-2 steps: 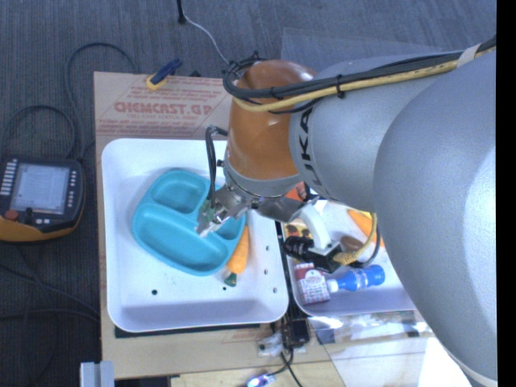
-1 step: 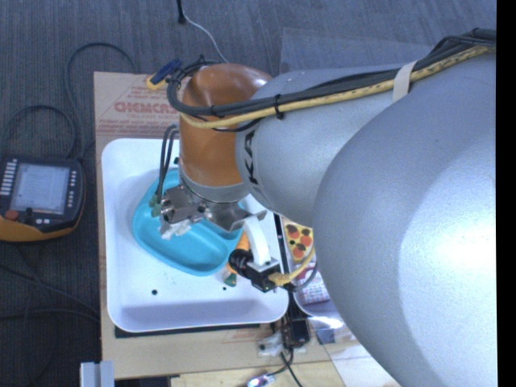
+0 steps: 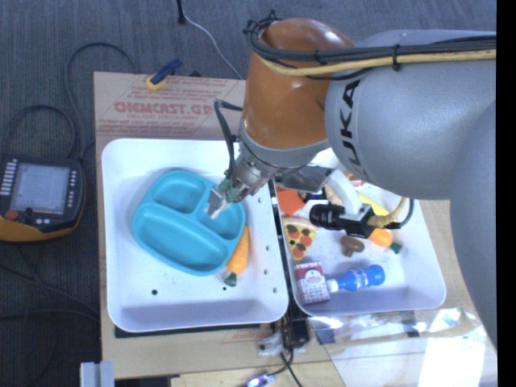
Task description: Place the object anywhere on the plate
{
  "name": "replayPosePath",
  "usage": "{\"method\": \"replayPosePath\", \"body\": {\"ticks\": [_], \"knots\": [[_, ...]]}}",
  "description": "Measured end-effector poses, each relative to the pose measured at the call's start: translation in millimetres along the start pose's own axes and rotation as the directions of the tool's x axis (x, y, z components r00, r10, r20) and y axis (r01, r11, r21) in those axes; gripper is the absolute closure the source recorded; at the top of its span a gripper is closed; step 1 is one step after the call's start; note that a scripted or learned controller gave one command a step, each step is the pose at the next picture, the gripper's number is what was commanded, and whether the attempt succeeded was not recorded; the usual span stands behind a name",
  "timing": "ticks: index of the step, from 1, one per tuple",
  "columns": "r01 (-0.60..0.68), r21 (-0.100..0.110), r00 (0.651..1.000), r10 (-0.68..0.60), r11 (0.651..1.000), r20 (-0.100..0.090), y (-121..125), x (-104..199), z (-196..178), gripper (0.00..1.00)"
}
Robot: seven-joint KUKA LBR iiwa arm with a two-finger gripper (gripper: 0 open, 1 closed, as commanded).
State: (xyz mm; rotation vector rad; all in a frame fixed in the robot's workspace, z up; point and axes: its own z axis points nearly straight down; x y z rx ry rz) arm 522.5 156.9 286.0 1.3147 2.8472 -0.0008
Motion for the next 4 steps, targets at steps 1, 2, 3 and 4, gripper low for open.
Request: {"method": "replayPosePath", "body": {"ticks": [1, 2, 3, 4], "knots": [[0.049, 0.013, 0.999, -0.049, 0.999, -0.009, 38.7, 43.2, 84.1, 1.0], [0.049, 0.006, 0.999, -0.049, 0.999, -0.005, 40.2, 41.4, 71.0, 1.0], [0.048, 0.007, 0.999, -0.048, 0.999, -0.005, 40.1, 41.3, 71.5, 0.0], [0.327, -0.01, 0.945, -0.327, 0.945, 0.002, 47.4, -17.5, 183.0, 0.0]]}}
